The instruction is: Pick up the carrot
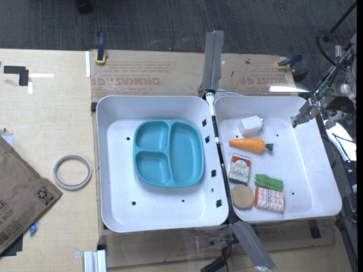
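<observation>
Right bin point(317, 169), upper middle: the carrot point(248, 145) is seen lying flat, lengthwise across the bin. The body is orange and tapered, with the narrow tip pointed at the divider and a short dark green stub at the far end. It is laid just below a white block point(250, 124) and just above a small carton point(240, 169), apart from both.

The carton's front is printed in orange and red; the text is too small to be read. A tan round disc point(243, 197) is placed below it. A red-and-white packet point(269, 200) is set beside the disc, with a green piece point(268, 182) at its top edge; the print is not legible.

A teal divided plate point(169, 153) is held in the left bin point(113, 169).

Red lettering on the cardboard sheet point(147, 72) behind the bins is seen upside down; "CHEMCAST GP" appears to be read. "BOX" is partly made out on a brown box point(20, 191) at lower left, near a tape ring point(72, 171).

The gripper point(302, 117) is positioned over the right bin's upper right rim, well apart from the carrot. Whether it is open or closed cannot be told.
</observation>
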`<state>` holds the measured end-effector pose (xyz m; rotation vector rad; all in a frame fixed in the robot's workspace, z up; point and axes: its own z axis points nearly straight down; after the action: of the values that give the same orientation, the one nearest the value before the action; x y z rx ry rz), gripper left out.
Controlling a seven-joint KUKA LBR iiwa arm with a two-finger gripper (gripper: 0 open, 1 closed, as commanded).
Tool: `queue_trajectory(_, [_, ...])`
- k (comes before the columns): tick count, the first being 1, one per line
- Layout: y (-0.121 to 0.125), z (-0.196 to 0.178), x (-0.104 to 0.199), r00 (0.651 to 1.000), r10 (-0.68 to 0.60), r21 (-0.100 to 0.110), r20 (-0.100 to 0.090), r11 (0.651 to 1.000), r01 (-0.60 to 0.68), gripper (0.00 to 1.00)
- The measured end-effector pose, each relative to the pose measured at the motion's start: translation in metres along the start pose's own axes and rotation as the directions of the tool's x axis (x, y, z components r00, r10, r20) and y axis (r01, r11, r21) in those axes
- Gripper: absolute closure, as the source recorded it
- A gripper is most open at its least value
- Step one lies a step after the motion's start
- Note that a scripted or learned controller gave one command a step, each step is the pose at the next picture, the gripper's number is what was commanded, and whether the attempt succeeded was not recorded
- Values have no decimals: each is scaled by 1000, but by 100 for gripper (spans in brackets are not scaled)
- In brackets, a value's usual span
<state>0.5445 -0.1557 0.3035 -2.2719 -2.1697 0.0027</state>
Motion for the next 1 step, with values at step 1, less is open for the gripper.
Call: queue_trajectory(1, [45,201,55,997,75,-24,-2,997,-75,0])
